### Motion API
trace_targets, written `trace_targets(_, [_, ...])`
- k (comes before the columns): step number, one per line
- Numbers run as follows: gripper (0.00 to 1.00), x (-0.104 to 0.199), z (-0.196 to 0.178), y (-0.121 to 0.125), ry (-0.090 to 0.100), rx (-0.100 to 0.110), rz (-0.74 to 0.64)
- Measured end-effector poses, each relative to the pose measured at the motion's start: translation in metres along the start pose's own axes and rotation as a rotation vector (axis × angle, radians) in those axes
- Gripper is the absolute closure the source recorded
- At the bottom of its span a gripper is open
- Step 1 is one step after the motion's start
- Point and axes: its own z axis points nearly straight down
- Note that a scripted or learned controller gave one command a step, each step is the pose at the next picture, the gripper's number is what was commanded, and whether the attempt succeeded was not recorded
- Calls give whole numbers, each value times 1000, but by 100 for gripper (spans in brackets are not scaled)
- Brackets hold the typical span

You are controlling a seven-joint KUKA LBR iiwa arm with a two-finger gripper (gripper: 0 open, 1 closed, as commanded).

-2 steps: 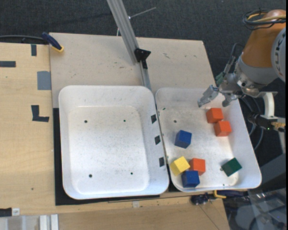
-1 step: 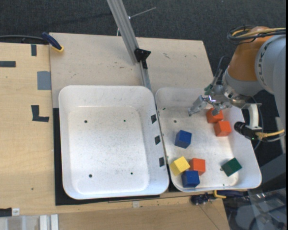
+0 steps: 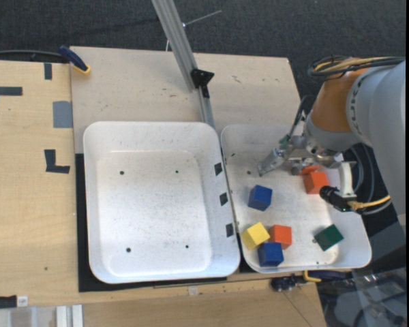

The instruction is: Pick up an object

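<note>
The right bin (image 3: 235, 142) holds several small cubes. An orange cube (image 3: 315, 180) lies near its right wall, right beside and partly under my gripper (image 3: 293, 163), which hangs low over the bin's upper part. A blue cube (image 3: 260, 197) sits just below and left of the gripper. Along the bin's front are a yellow cube (image 3: 256, 234), a second orange cube (image 3: 281, 235) and a second blue cube (image 3: 270, 253), close together. A green cube (image 3: 328, 237) lies at the front right. The wrist hides whether the orange cube is gripped.
The left bin (image 3: 95, 142) stands next to the right one, sharing a raised rim. A slanted metal rail (image 3: 180, 43) crosses above the bins. Black cables (image 3: 358, 199) hang at the right bin's right edge.
</note>
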Motion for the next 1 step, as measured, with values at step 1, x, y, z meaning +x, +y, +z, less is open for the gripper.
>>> trace_targets(1, [100,1,-13,2,0,-5,-1])
